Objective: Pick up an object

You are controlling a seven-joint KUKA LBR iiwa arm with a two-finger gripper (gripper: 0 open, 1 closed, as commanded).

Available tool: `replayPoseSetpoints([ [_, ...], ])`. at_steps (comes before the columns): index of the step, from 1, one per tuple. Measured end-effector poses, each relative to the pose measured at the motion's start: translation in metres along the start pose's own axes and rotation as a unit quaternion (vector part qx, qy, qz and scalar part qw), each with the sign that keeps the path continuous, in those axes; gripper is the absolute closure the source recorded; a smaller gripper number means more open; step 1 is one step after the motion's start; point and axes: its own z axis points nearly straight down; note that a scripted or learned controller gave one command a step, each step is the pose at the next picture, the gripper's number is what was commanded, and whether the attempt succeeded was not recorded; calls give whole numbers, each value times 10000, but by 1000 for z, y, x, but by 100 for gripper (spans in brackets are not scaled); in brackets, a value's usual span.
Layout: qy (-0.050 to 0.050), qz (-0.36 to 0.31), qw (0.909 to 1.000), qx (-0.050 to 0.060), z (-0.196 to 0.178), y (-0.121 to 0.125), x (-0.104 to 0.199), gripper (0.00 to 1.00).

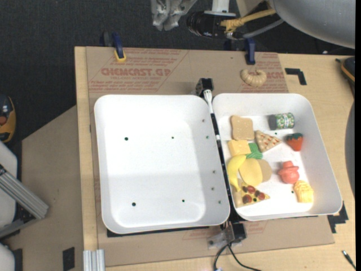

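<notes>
Camera view: grey arm's two-finger gripper (169, 13) hovering above bench's far edge, carrying nothing, claw state unclear. Toy foods, including tan bread slice (242, 128), lying in right white bin (321, 174). Picking not begun.

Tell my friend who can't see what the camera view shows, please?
Two white bins sit side by side on a bench; the right bin holds a pile of toy food, like a bread slice, a banana and a strawberry. The robot's pincer hangs above the bench's far edge, beyond the left bin.
</notes>
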Motion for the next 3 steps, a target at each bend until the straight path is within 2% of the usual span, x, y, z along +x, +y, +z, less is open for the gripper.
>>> replayPoseSetpoints([
  [1,-51,37,9999,133,171,11,-4,100],
  [2,3,17,10000,-27,-57,-6,-2,100],
  [3,-56,39,9999,150,185,20,-4,100],
])
